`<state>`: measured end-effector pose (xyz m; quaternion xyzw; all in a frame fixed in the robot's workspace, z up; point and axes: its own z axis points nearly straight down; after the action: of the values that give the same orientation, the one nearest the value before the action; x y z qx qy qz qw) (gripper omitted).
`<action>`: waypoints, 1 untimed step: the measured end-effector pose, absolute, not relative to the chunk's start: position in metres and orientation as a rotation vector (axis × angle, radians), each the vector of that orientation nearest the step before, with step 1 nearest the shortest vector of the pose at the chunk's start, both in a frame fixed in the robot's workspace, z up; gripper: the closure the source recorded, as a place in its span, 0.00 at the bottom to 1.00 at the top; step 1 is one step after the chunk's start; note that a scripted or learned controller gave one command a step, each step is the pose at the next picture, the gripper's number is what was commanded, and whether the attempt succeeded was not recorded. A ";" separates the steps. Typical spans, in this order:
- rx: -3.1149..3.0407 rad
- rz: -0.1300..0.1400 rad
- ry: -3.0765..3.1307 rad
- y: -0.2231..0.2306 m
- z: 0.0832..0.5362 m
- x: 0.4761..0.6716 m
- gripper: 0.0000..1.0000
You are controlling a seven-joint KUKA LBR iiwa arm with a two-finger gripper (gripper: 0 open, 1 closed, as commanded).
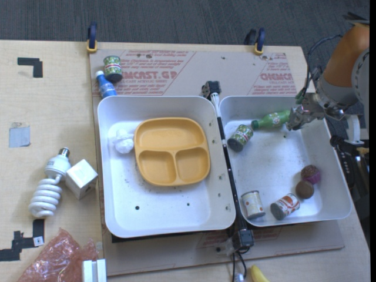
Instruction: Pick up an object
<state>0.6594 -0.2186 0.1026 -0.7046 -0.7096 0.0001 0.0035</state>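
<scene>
in the camera view you see the gripper [295,118] over the far right edge of the right bin [329,210], right at the end of a green bottle [271,120] that lies on its side along the bin's far wall. you cannot tell whether it is spread or pinching the bottle; that part is too small and cluttered to read. just beside the bottle's other end a small green-labelled can [240,137] lies tilted near the divider. toward the near side of this bin you have a white can [252,204] and a red-and-white can [285,206] close together, with a purple ball [311,173] and a brown ball [304,189] touching near the right wall. in the left bin [117,210] a yellow divided tray [172,151] sits beside a white crumpled lump [123,141].
</scene>
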 end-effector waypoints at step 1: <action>-2.222 0.000 -2.223 -0.053 0.193 0.659 1.00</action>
<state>0.6591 -0.0533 0.1926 -0.7068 -0.7074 0.0001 -0.0007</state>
